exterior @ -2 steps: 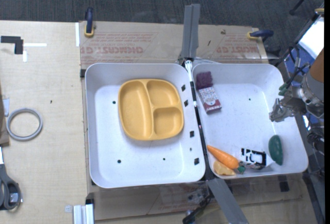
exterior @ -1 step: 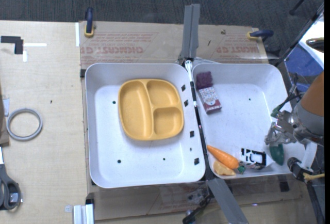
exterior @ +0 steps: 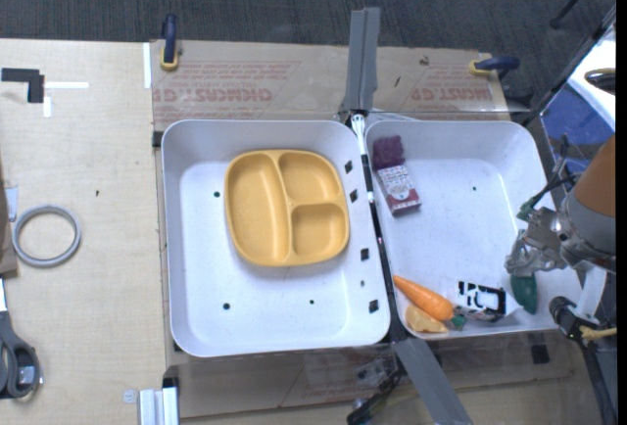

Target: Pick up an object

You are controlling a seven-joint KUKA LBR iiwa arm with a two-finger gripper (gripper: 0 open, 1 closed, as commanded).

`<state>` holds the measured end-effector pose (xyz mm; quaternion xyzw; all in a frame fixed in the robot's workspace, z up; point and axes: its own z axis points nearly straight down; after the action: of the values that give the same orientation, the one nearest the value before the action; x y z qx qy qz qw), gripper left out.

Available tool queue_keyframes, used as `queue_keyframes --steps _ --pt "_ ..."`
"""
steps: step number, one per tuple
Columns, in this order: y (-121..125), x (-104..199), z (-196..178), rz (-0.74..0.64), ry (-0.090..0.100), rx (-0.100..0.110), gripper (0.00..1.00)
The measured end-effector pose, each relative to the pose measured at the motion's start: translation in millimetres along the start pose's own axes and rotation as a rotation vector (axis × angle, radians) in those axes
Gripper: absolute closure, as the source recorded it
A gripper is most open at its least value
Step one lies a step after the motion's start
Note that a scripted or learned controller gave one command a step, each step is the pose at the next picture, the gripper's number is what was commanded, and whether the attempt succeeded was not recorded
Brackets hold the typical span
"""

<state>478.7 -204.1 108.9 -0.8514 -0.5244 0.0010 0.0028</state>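
The right bin (exterior: 460, 217) holds several objects. A purple piece (exterior: 388, 151) and a small red-and-white box (exterior: 399, 189) lie by its left wall. An orange carrot (exterior: 423, 295), a yellow-orange piece (exterior: 423, 319) and a black-and-white object (exterior: 482, 299) lie along its front edge. My gripper (exterior: 530, 261) hangs low over the bin's front right corner. A dark green object (exterior: 526, 294) sits right under it, touching or nearly touching. I cannot see whether the green object is gripped.
The left bin (exterior: 196, 247) holds a yellow divided plate (exterior: 286, 208). A grey tape roll (exterior: 44, 235) and scissors (exterior: 18, 366) lie on the bench at the far left. Clamps (exterior: 169, 41) (exterior: 495, 66) hold the cardboard behind the bins.
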Motion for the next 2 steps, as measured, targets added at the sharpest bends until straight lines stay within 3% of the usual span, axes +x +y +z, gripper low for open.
queue_keyframes --steps 1,2 --pt "3.3 12.9 11.7 0.434 0.011 -0.013 1.0" --pt "3.1 13.2 3.5 0.429 0.009 -0.01 1.0"
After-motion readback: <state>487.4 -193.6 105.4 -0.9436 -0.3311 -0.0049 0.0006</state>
